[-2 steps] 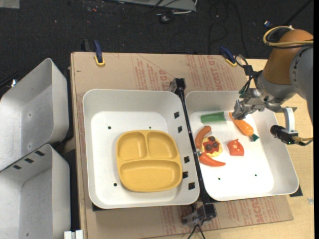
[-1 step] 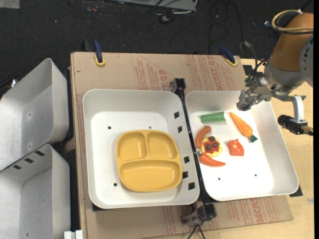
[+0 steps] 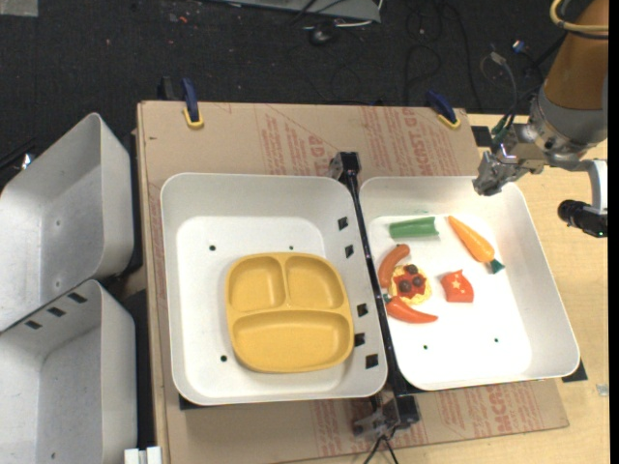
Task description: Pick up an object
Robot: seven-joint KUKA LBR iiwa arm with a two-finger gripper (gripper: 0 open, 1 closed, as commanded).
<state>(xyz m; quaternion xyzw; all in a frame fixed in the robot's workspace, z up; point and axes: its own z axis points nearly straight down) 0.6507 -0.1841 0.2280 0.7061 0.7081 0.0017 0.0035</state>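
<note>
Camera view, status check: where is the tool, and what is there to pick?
Tool above right bin's far corner, nothing seen in it. Carrot nearest, lying loose. Nothing between them.

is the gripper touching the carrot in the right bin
Apart. The camera view shows the gripper near the right bin's far rim, with bare white floor between it and the carrot.

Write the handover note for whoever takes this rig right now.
Gripper: above the right bin's far edge, nothing seen between its fingers.
Right bin holds a green piece, carrot, red piece, two red peppers and a small pizza.
Left bin holds a yellow tray.
Done: no pick yet.
Left: descend, grasp one object, lift.
</note>
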